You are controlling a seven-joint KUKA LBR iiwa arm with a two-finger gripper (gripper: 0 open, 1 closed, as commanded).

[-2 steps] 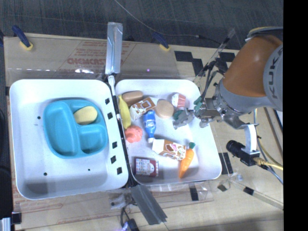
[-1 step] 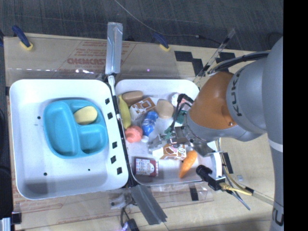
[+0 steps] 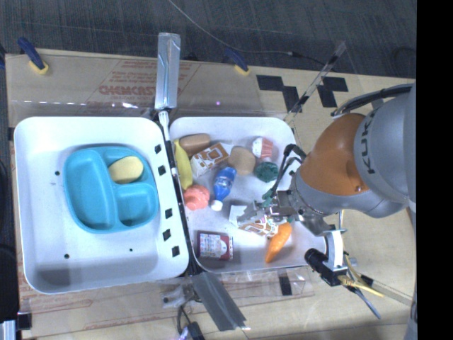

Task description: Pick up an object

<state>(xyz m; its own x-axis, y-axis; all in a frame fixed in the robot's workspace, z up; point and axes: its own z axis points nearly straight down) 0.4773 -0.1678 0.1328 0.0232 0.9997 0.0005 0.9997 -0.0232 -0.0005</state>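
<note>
Grey and orange, the arm (image 3: 354, 165) reaches in from the right, high over the right-hand white bin (image 3: 233, 129), and its wrist hides much of that bin's right side. Its tool (image 3: 277, 205) sits low over the bin's right part, just above a crumpled red-and-white printed packet (image 3: 256, 222) and beside an orange carrot-shaped toy (image 3: 279, 239); whether the tool is open or closed, or has anything in it, cannot be told from this angle.

Other items lie loose in the same bin: a red can on its side (image 3: 214, 245) near the front edge, a pink-orange round fruit toy (image 3: 197, 196), a blue and white bottle (image 3: 223, 183), a yellow banana-shaped toy (image 3: 182, 165) along the left wall, a brown bread-roll shape (image 3: 194, 143), a small brown-and-white carton (image 3: 210, 159), a tan rounded lump (image 3: 243, 160), a dark green lump (image 3: 267, 171) and a red-and-white small cup (image 3: 262, 147) toward the back.

On the surface's left side, the left-hand white bin (image 3: 42, 261) holds a light blue divided plastic tray (image 3: 99, 197), with a yellow oval toy (image 3: 127, 169) resting in its upper compartment.
</note>
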